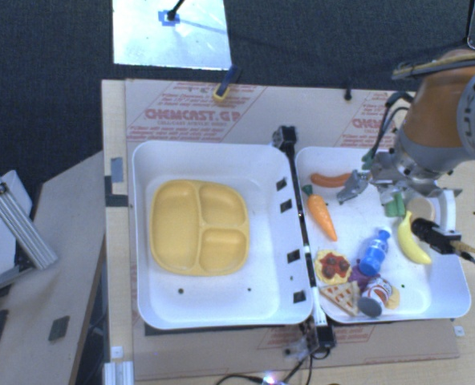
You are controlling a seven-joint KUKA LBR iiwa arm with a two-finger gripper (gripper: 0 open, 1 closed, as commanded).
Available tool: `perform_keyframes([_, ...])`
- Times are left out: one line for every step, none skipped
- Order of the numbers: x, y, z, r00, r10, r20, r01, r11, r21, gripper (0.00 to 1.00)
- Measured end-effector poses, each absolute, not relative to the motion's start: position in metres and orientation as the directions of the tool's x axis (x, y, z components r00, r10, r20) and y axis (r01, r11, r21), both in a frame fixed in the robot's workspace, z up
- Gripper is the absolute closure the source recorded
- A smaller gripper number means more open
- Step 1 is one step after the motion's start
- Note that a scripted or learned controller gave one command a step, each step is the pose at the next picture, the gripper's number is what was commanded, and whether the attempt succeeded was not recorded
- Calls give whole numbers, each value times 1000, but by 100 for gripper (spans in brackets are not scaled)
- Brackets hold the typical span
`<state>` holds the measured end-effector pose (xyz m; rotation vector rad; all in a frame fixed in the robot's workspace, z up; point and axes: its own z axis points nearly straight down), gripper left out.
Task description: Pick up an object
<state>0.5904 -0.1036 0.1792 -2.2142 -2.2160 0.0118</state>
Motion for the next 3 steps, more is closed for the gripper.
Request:
perform_keyframes([593, -103, 186, -3, 1000, 0, 1000, 3, 1, 0])
perform_keyframes([594, -103, 144, -1, 1000, 0, 1000, 1, -2, 0])
perform_keyframes([588, -105, 85, 0, 1000, -1, 1000, 0, -1, 0])
